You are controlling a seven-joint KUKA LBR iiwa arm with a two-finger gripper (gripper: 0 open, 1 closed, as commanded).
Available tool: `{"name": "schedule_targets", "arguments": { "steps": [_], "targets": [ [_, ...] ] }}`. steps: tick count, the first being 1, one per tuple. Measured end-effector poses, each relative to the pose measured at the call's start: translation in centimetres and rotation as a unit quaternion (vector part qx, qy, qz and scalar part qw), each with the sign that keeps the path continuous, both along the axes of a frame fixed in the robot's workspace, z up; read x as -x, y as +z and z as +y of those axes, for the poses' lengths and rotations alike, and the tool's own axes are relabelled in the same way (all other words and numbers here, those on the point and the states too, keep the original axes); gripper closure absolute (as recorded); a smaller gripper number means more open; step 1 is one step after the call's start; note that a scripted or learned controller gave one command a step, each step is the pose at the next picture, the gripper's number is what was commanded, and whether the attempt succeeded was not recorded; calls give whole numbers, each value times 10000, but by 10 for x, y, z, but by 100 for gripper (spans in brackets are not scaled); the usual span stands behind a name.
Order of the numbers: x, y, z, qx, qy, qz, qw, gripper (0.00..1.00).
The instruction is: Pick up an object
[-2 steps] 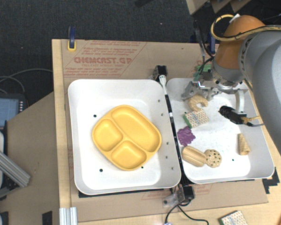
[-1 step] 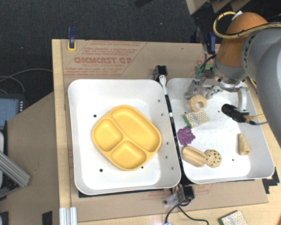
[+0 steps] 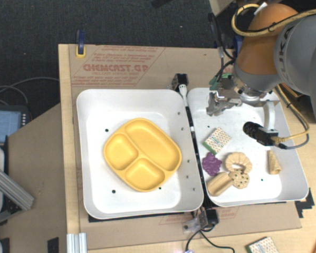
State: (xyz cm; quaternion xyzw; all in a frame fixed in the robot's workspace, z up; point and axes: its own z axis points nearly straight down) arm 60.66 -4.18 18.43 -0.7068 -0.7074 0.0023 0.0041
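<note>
A grey robot arm [image 3: 284, 41] with an orange band is reaching in from the upper right of the frame over a tabletop [image 3: 121, 62] covered in brown card, where two shallow white bins are sitting side by side. The pincer [image 3: 219, 103] is hanging over the upper left corner of the right bin [image 3: 263, 193], above bare white floor. From this angle it cannot be told whether it is spread or pressed together, and nothing is showing in its grip. The nearest thing to pick is a small patterned packet [image 3: 217, 139], which is lying flat just below the pincer in the frame, apart from its neighbours. Lower in the same bin a cluster is crowding together: a purple piece [image 3: 211, 164], a tan ring [image 3: 238, 162], a speckled cookie [image 3: 241, 179] and a tan cylinder [image 3: 219, 183], all touching or nearly touching. A small tan piece [image 3: 274, 162] is lying alone towards the right wall. The left bin [image 3: 94, 120] is holding a yellow divided plate [image 3: 142, 154]. To do this step well, the pincer is probably best moved down the frame until it is centred over the packet and turned to close across the packet's narrow side. It should then be lowered right to the bin floor, since a flat packet is giving little edge to catch. Going for the crowded cluster is likely riskier, as a neighbour could be nudged or caught too.
</note>
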Motion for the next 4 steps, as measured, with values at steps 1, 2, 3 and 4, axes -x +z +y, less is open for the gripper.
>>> {"name": "schedule_targets", "arguments": {
  "steps": [1,2,3,4],
  "targets": [
    [49,68,-59,21,-24,-54,10000,100],
    [47,65,-56,17,-8,-50,10000,0],
    [85,-31,-98,7,-4,-41,10000,0],
    [115,-101,-104,5,-9,-36,10000,0]
  ]
}}
